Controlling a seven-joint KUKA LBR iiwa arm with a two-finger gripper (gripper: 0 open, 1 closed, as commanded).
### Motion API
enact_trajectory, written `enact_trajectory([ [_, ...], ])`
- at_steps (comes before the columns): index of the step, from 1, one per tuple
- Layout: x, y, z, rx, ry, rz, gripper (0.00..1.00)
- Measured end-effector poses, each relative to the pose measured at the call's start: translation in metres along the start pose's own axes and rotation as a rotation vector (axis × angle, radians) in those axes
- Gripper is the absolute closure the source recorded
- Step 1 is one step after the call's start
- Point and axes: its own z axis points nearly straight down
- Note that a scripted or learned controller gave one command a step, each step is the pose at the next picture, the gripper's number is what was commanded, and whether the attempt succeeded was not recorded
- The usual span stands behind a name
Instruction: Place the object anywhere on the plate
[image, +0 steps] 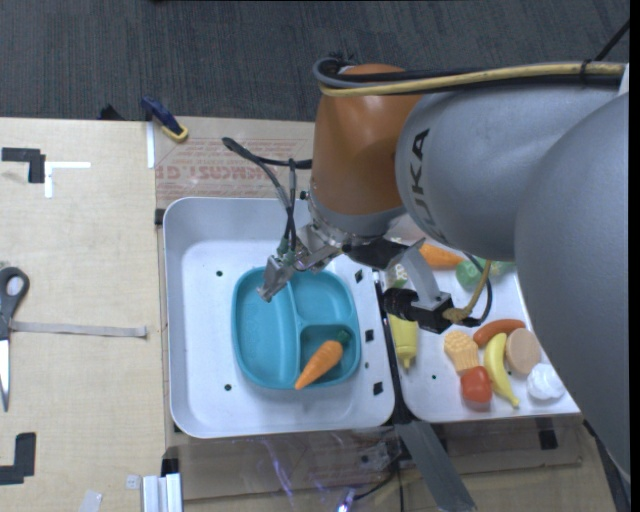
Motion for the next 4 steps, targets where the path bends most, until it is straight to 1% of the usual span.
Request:
enact_trajectory([
  [4, 0.0, 0.0, 0.0, 0.0, 0.0, 0.0, 0.0],
])
